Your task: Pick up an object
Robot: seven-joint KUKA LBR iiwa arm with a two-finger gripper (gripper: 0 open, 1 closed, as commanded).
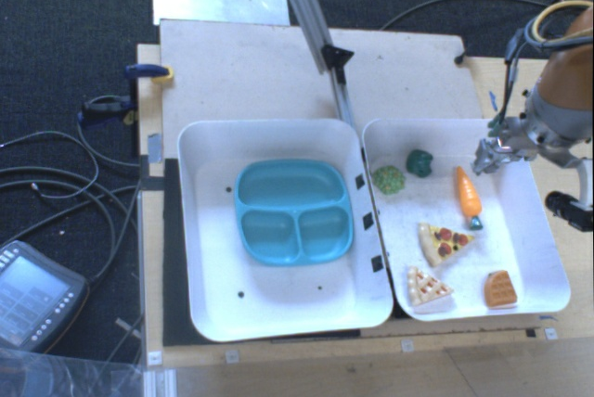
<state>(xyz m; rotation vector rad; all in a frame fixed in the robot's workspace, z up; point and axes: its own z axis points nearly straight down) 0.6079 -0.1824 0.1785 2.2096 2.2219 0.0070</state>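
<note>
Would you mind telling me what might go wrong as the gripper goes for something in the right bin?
1. The gripper sits beside the bin's far right wall, so a straight descent may strike the rim.
2. The carrot, the nearest item, is narrow and tapered and may slip.
3. The two pizza slices lie flat, leaving little to grip.

Pale bench [260, 70] bears two white bins: left bin [209, 228], right bin [538, 228], touching.

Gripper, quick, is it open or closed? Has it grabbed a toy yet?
Gripper: open or closed cannot be told at this angle. It holds nothing that can be seen and sits above the right bin, near the toy carrot.
</note>
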